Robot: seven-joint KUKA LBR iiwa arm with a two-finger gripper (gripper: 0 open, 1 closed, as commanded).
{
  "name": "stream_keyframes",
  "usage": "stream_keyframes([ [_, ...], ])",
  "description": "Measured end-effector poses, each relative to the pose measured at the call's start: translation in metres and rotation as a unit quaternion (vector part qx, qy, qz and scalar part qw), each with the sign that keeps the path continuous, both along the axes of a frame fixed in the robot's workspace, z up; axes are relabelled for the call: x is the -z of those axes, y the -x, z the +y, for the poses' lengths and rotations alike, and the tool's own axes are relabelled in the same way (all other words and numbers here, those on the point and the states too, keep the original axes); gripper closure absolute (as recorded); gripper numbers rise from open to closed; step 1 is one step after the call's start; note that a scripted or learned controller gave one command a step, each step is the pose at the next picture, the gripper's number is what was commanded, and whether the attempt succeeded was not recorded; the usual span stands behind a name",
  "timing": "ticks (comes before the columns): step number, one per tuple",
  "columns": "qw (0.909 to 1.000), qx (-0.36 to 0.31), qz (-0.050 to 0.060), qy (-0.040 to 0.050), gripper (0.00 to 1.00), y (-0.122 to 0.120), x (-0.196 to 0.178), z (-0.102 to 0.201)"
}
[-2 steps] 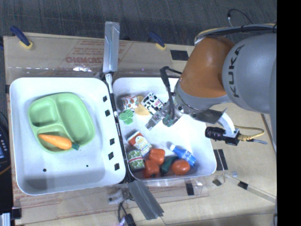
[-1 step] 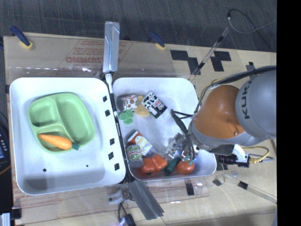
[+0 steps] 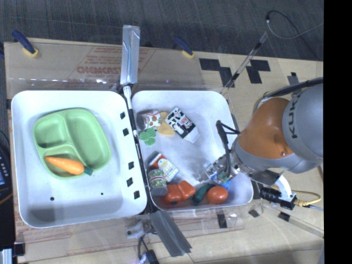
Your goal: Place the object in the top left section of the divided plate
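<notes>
While the grey arm with the orange band [image 3: 264, 133] leans in over the right white bin [image 3: 181, 100], its gripper [image 3: 221, 172] sits low among the toy food by that bin's bottom edge; grip state: cannot tell. Green divided plate [image 3: 71, 142] lies in the left white bin [image 3: 66, 202]. Orange toy carrot [image 3: 65, 165] rests in the plate's bottom section.

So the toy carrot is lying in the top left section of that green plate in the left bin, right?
Not quite. The camera view shows the carrot in the bottom section of the green divided plate, not the top left one. The plate does sit in the left bin.
</notes>
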State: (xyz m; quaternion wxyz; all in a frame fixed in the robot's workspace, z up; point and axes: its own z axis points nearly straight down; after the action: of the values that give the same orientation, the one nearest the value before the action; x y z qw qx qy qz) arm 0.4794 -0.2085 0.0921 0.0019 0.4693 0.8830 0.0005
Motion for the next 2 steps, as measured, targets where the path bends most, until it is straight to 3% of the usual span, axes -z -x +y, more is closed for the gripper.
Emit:
stream_keyframes([
  [1, 0.9897, -0.143, 0.002, -0.0002, 1.0, -0.085, 0.001, -0.001],
  [2, 0.9869, -0.161, 0.002, 0.0, 1.0, -0.12, 0.001, -0.001],
])
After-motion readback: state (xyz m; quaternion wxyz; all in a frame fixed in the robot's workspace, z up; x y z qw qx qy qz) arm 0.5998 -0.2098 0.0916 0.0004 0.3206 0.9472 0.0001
